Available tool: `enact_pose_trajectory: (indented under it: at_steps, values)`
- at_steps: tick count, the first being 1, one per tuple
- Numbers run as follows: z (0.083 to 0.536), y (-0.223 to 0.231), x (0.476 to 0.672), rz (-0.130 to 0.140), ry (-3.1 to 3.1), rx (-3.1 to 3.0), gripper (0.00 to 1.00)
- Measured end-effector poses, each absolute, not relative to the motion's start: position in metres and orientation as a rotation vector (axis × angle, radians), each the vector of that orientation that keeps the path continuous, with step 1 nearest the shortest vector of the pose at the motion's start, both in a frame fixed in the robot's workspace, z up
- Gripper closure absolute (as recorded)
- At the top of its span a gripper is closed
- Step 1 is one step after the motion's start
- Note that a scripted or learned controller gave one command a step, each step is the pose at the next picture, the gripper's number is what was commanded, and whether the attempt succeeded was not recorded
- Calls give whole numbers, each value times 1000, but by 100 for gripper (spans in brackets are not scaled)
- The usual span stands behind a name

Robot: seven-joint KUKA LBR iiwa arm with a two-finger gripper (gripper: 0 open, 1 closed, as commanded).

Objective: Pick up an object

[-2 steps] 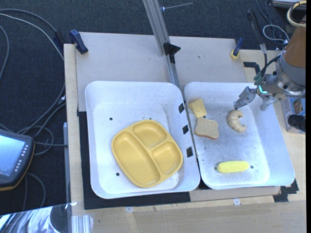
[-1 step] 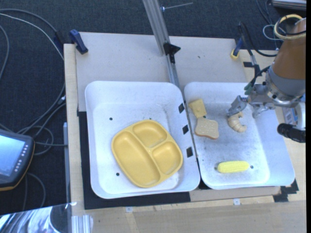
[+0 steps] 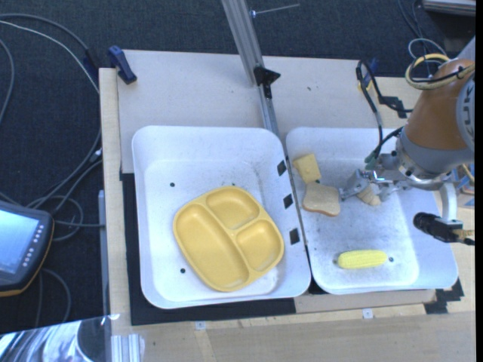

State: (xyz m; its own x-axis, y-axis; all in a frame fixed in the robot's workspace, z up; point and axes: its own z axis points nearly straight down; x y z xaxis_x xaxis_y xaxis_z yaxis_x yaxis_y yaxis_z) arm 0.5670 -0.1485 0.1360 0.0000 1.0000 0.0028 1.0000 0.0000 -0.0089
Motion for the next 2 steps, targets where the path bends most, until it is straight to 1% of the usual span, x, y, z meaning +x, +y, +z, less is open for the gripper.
enact_pose_trajectory:
  at_steps: [1,2]
  values:
    - [92,-148,568,-1,-2219,-2222,0]
    - [106,-148,569,-6,-2224,-2223,100]
